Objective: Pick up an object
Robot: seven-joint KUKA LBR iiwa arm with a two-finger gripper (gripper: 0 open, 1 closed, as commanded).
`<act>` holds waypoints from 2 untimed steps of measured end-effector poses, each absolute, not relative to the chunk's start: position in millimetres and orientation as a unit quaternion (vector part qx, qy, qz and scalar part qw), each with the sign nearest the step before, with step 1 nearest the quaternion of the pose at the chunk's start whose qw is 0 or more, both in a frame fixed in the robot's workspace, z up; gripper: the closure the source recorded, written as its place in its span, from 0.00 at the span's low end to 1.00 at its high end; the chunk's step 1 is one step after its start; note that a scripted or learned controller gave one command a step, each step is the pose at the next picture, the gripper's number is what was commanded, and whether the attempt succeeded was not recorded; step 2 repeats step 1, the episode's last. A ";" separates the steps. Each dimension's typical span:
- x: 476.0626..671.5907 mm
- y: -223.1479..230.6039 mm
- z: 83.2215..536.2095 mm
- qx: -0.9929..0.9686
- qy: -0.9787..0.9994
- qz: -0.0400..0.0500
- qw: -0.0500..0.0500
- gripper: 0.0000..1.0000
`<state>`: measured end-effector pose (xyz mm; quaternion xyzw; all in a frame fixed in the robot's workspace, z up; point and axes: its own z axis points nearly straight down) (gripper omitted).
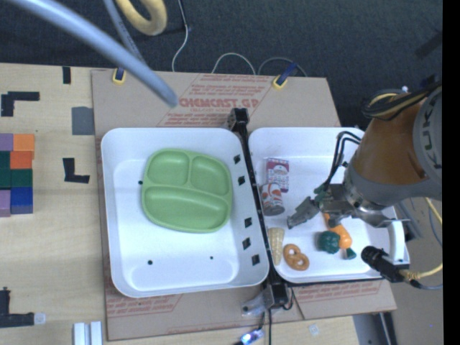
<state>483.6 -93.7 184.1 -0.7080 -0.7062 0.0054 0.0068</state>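
Right bin (302, 139), white, shallow plastic, holds the loose items. Small can (275, 185) with red-and-white label lies on its side near the divider. Pretzel (295, 256), brown and knotted, sits at the front edge beside a pale, tapered corn-like piece (276, 244). Dark green lumpy toy (330, 241) touches an orange piece (342, 236) just right of it.

Tool (316, 207) hangs over bin centre, above the green and orange items. One dark finger points left toward the can. Cannot tell how far open; nothing seen between the fingers.

Left bin (115, 192) carries a matte green, three-compartment plate (188, 190). Both bins rest on cardboard on the desk (43, 264).
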 end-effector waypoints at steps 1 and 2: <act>486.3 -93.4 189.5 -0.706 -0.708 0.002 0.003 0.00; 486.3 -93.4 189.5 -0.706 -0.708 0.002 0.003 0.00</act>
